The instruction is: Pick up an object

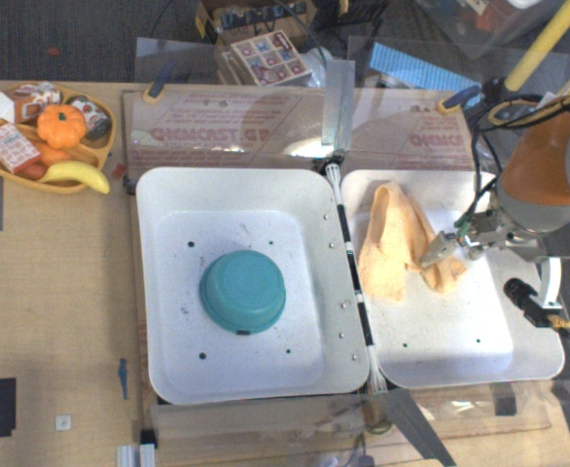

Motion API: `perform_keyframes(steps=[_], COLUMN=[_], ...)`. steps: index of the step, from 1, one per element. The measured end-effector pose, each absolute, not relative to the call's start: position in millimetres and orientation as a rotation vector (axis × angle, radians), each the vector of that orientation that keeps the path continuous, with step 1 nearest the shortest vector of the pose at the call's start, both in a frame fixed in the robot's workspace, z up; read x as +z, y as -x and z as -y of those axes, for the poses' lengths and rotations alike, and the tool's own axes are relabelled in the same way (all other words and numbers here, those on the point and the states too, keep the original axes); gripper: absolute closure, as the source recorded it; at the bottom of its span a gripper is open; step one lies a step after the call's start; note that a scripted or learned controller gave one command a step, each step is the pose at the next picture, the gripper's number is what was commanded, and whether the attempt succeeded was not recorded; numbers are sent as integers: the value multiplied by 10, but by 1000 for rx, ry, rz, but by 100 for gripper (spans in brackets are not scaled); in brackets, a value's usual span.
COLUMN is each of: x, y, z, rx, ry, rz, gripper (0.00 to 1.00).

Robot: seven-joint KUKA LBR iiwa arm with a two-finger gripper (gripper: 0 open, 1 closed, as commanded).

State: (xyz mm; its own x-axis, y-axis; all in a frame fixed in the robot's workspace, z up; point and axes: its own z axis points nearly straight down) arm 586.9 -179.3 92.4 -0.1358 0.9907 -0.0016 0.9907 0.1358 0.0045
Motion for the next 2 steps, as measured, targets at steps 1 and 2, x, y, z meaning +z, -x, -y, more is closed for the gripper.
perform_keyframes(steps=[1, 2], x=[901, 1008], y=[-5521, -5525], z=[1700, 1724], rx=[10, 14], ry=[-1882, -1887], rz=[-2502, -2495], gripper=[0, 100])
